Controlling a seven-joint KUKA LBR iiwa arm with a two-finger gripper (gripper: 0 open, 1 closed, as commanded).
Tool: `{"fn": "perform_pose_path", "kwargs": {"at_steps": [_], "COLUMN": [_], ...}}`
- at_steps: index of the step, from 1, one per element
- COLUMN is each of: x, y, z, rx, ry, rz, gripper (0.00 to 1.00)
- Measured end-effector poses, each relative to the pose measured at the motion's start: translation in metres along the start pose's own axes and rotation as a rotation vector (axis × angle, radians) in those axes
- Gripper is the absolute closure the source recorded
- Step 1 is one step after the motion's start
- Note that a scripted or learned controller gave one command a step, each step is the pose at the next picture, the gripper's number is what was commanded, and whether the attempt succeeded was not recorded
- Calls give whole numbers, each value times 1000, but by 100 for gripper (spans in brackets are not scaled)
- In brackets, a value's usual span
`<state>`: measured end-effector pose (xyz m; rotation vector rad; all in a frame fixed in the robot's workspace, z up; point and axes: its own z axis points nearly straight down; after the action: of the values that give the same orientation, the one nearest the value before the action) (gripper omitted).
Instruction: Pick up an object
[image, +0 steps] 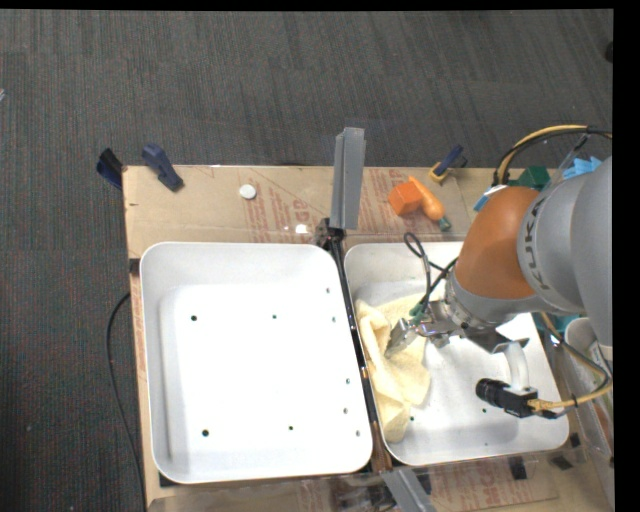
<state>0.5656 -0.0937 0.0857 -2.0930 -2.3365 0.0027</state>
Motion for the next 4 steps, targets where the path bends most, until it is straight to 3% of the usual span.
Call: {"fn": "perform_pose_path", "kwargs": {"at_steps": [1, 2, 3, 4], "x": [14, 13, 13, -8], "y": [-34, -34, -34, -76], "z": [0, -7, -7, -61], "rx": [1, 5, 5, 2], "ry": [0, 3, 3, 0], "rz": [-28, -23, -24, 79], "gripper": [0, 100, 0, 0]}}
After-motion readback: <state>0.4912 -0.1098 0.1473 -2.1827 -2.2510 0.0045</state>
